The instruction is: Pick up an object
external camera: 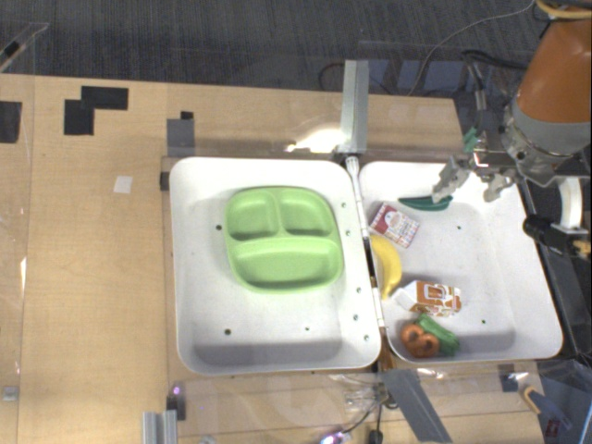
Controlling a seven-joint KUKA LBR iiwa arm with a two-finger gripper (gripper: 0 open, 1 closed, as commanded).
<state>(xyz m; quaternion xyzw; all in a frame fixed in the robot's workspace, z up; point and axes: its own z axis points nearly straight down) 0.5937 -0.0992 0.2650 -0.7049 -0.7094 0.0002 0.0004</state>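
My gripper hovers over the far part of the right bin, and its two fingers stand spread apart with nothing between them, so it is open. Just below its left finger lies a teal curved piece. Nearer the bin's left wall I see a red and white packet, a banana and an orange and white packet. At the front left corner a red-orange fruit lies against a green vegetable.
The left bin holds a green divided plate. A metal post rises behind the ridge between the bins. Cables trail behind the arm at the far right. Bare white floor spans the right half of the right bin.
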